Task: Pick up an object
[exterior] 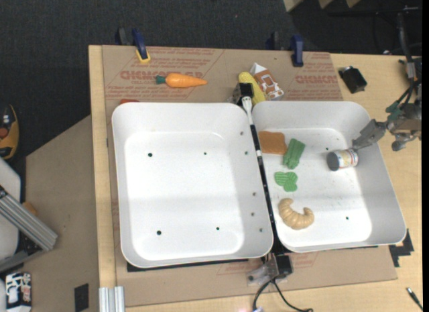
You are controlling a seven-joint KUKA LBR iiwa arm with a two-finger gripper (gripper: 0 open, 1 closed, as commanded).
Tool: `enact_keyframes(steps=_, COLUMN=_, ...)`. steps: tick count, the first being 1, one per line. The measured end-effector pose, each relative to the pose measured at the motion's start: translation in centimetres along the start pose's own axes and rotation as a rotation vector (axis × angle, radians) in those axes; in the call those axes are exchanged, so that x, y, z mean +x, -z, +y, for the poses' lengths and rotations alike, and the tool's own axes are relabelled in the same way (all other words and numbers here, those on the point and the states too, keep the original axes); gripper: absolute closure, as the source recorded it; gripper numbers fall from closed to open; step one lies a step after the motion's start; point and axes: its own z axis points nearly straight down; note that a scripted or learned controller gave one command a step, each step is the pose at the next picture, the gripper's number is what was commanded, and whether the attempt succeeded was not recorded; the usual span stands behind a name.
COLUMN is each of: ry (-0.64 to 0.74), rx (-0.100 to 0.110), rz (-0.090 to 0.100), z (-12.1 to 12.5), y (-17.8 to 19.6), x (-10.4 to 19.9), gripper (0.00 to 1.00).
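The right bin [375, 233] holds several objects. An orange-brown block [272, 142] lies at its upper left, with a green piece [293, 153] beside it and a second green piece [286, 180] below. A tan croissant-shaped toy [295, 215] rests toward the front. A small can [342, 159] lies on its side near the bin's right wall. My gripper [387, 133] hovers at the right bin's upper right rim, just right of and above the can, with nothing seen in it.
The left bin [134, 237] sits beside the right one. On the cardboard behind the bins lie a toy carrot [182, 81], a yellow item [249, 84] and a small carton [269, 84]. Blue clamps [141, 47] [297, 49] grip the back edge. A black block [352, 79] lies at the back right.
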Motion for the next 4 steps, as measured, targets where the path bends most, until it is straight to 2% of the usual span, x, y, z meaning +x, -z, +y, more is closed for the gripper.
enact_keyframes(steps=1, ry=0.01, rx=0.013, rz=0.008, z=1.6, y=-14.2, x=10.8, gripper=0.0)
enact_keyframes(steps=2, ry=-0.002, rx=0.003, rz=0.004, z=2.7, y=-18.1, x=8.0, gripper=0.0)
enact_keyframes(steps=3, ry=0.003, rx=-0.008, rz=-0.002, z=7.8, y=-17.9, x=9.2, gripper=0.0)
enact_keyframes(steps=4, ry=0.004, rx=0.001, rz=-0.001, z=13.2, y=-18.0, x=9.5, gripper=0.0)
